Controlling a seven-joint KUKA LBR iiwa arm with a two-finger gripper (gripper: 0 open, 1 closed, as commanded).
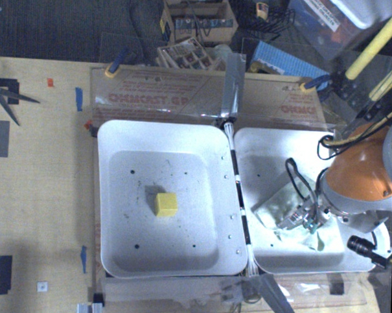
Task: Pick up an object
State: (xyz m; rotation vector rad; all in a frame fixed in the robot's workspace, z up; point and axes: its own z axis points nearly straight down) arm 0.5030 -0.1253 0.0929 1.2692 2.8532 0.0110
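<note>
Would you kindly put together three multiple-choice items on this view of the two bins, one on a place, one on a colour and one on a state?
1. Where does the block lie?
A. in the left bin
B. in the right bin
C. on the bench outside the bins

2. What colour is the block?
A. red
B. yellow
C. blue

3. How does the block stand to the gripper?
A. clamped between its fingers
B. resting apart from it, in the other bin
C. pressed beneath it

Key:
1 A, it sits on the floor of the left bin.
2 B, its faces are plainly yellow.
3 B, the gripper is low in the right bin, across the divide.
</note>
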